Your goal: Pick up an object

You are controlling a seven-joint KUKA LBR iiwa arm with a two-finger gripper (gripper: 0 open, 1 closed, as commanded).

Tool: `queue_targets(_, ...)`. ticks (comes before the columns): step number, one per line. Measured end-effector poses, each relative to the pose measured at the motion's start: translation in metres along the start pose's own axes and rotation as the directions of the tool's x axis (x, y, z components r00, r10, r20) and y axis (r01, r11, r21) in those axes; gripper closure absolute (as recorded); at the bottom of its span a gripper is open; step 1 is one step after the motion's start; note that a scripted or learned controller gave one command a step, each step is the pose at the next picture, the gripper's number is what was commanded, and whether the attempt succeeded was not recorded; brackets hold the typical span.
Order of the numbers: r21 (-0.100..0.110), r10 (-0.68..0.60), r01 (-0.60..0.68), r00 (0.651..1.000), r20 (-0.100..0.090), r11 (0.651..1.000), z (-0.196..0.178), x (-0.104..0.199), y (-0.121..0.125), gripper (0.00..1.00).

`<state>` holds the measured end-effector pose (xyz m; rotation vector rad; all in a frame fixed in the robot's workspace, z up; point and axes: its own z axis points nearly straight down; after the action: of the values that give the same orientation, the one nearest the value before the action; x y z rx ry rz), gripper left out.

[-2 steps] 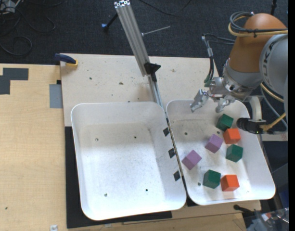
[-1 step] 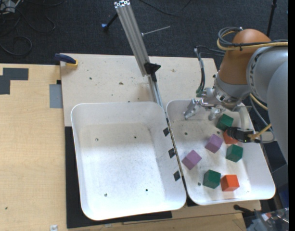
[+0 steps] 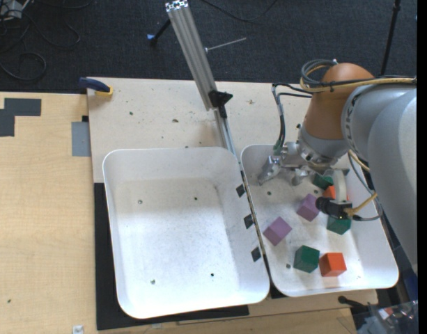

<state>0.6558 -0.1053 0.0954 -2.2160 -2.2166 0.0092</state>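
While the gripper [image 3: 277,170] hangs over the far left part of the right bin [image 3: 380,278], whether its metal fingers [image 3: 267,172] stand apart or together cannot be told, and no object is seen between them. Above the fingers, the grey wrist joins the orange band [image 3: 333,110] of the arm [image 3: 384,127], which enters from the right. Cables [image 3: 280,120] loop beside the wrist. Inside the right bin, nearer the camera than the gripper, lie two purple cubes [image 3: 277,230] [image 3: 308,207], a dark green cube [image 3: 306,259] and an orange cube [image 3: 332,264] just beside it; another green block [image 3: 338,223] sits toward the bin's right side, under the arm. The left bin [image 3: 122,164] adjoins the right bin's left wall. A slanted metal rail [image 3: 196,54] rises beyond the right bin's far left corner.
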Motion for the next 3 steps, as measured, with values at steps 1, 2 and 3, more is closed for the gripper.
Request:
queue_targets(1, -0.005, 0.004, -0.004, 1.000, 0.000, 1.000, -0.014, -0.001, 0.001, 1.00)
queue_targets(2, -0.012, -0.001, 0.001, 1.000, 0.001, 1.000, -0.060, 0.003, 0.008, 1.00)
queue_targets(3, -0.014, 0.000, 0.000, 1.000, 0.002, 1.000, -0.118, -0.006, 0.008, 1.00)
